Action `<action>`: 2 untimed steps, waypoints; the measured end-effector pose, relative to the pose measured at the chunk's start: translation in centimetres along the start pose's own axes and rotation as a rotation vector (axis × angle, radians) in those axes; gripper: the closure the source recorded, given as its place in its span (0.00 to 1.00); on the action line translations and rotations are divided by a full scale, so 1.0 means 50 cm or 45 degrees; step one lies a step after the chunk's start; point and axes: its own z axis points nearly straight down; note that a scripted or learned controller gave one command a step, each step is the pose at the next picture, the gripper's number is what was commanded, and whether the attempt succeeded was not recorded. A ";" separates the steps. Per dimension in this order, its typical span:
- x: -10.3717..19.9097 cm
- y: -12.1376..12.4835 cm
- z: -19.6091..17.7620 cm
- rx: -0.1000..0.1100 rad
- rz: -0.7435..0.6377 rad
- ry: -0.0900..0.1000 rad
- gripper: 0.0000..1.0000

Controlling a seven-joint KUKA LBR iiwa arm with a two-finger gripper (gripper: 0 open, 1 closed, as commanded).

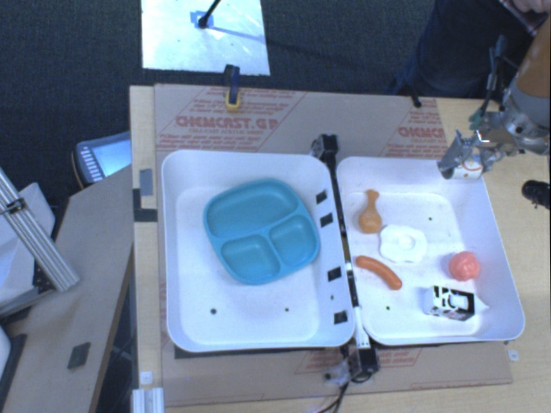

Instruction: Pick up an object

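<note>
The right bin (pixel 499 256) holds several small items. A tan drumstick (pixel 370 212) lies near its far left, and a white fried egg (pixel 403 243) sits in the middle. An orange sausage (pixel 379 271) lies left of centre, a pink ball (pixel 465 265) at the right, and a black-and-white block (pixel 452 301) near the front right. My gripper (pixel 466 159) hangs over the bin's far right corner, apart from all of these. Nothing shows in its grasp.
The left bin (pixel 185 317) carries a blue divided plate (pixel 261 229). A black divider (pixel 337 231) runs between the bins. A yellow clip (pixel 232 97) sits at the bench's far edge. The grey arm (pixel 527 101) comes in from the upper right.
</note>
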 end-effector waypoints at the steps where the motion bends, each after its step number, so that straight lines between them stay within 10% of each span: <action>1: -0.005 -0.012 -0.044 -0.004 0.012 -0.002 1.00; 2: 0.098 -0.028 -0.051 -0.022 -0.001 -0.006 1.00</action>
